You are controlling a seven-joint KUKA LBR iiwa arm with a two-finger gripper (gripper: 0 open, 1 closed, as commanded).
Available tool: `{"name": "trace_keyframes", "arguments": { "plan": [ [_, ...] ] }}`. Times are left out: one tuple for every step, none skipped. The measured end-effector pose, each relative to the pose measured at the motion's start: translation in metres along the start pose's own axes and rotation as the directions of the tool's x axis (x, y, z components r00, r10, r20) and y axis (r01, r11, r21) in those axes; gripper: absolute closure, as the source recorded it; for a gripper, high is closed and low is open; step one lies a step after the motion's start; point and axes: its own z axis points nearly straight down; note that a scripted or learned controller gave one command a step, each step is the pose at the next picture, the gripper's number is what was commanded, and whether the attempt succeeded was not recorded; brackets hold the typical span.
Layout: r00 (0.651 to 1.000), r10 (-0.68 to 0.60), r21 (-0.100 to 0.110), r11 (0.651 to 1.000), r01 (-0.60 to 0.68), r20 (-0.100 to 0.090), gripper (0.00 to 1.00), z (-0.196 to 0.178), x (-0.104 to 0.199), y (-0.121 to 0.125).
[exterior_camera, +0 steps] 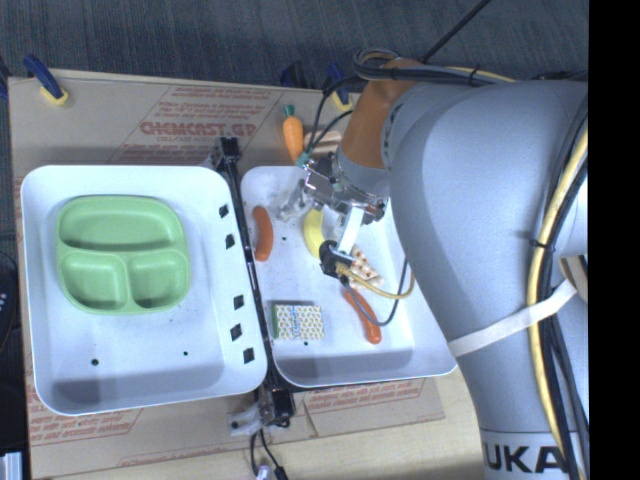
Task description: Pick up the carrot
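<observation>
The carrot point(292, 138), orange with a small green top, lies on the brown cardboard just beyond the far rim of the right bin point(420, 353). My gripper point(299, 199) hangs low over the far left part of that bin, a short way in front of the carrot and apart from it. The wrist and its cables cover the bin's far right corner. Nothing is visibly held.
The right bin holds a reddish sausage point(262, 233), a yellow banana-like piece point(313, 232) under the wrist, a patterned block point(298, 322) and a thin orange item point(363, 317). A green divided plate point(122, 251) sits in the left bin point(60, 368). The arm's bulk covers the right side.
</observation>
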Motion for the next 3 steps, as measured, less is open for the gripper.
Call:
{"name": "trace_keyframes", "arguments": {
  "plan": [
    [0.951, 0.308, 0.0, 0.951, -0.308, 0.001, 0.0, -0.016, 0.0, 0.014],
    [0.954, 0.3, 0.005, 0.954, -0.3, 0.002, 1.0, -0.026, 0.002, 0.014],
    [0.889, 0.458, -0.002, 0.889, -0.458, -0.001, 1.0, -0.177, -0.021, 0.003]
  ]
}}
